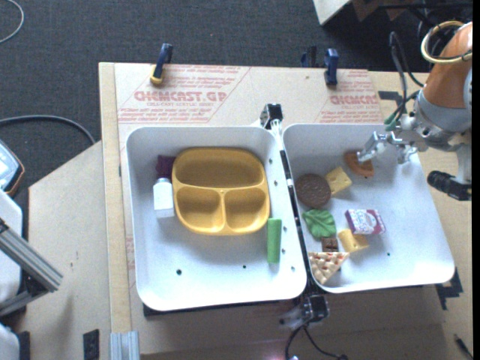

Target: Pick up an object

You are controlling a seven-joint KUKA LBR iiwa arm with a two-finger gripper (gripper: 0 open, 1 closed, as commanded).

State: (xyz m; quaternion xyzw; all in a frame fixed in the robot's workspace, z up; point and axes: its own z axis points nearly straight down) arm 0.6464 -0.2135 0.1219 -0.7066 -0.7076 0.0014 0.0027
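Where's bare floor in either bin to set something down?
Left bin: bare strip in front of the yellow tray. Right bin: bare right side and front right corner, past the pink packet. Crowded: right bin's left side, cookie down to pizza slice.

Both white bins (142, 223) look like smooth moulded plastic with a soft sheen. The yellow divided tray (221, 190) is plastic too, matt to slightly glossy. The green stick (274, 240) beside it has a smooth, even surface. The worktop (225, 96) is covered by a pale paper-like protective sheet printed in red, matt. The floor (90, 21) around it is dark, rough carpet. The gripper (375, 147) looks like bare shiny metal, and the arm's orange band (450, 81) is glossy.
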